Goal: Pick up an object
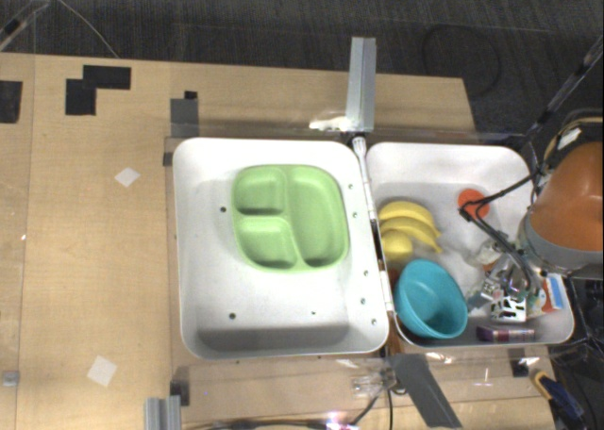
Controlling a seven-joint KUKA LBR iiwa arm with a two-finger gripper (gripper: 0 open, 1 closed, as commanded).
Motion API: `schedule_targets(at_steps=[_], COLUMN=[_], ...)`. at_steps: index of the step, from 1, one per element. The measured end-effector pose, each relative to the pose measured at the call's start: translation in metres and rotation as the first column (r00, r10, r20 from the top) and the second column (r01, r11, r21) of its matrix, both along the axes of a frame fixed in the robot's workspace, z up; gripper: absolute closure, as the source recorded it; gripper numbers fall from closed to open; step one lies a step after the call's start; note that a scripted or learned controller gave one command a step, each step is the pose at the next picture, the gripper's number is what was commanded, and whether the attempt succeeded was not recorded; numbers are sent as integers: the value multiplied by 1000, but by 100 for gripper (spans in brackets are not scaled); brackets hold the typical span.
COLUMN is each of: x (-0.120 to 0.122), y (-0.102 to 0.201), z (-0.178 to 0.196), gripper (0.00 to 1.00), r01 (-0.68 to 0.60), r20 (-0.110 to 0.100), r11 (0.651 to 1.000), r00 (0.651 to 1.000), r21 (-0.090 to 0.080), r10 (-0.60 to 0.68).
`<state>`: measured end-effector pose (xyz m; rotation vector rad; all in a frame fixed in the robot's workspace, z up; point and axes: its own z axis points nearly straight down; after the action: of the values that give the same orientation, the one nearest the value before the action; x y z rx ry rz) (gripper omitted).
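Orange-banded arm wrist (571,206) over right bin (425,159) | gripper (505,289) low at front-right corner, opening can't tell, grasp unclear | teal bowl (430,299) just left | bananas (408,228) further left-back, long axis sideways

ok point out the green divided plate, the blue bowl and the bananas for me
green divided plate (288,216): camera view, on the ridge between its compartments
blue bowl (429,298): camera view, on its inner wall
bananas (408,228): camera view, on the middle of the yellow bunch
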<state>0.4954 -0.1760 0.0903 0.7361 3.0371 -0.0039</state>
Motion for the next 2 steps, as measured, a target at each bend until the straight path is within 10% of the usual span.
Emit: schedule_targets(at_steps=[1,2], x=[-3,70], y=[66,90], z=[1,0], gripper=[0,0], r01=[134,200], r20=[5,3], r11=[991,980], r00=[991,980], r21=[0,3], r10=[-134,-200])
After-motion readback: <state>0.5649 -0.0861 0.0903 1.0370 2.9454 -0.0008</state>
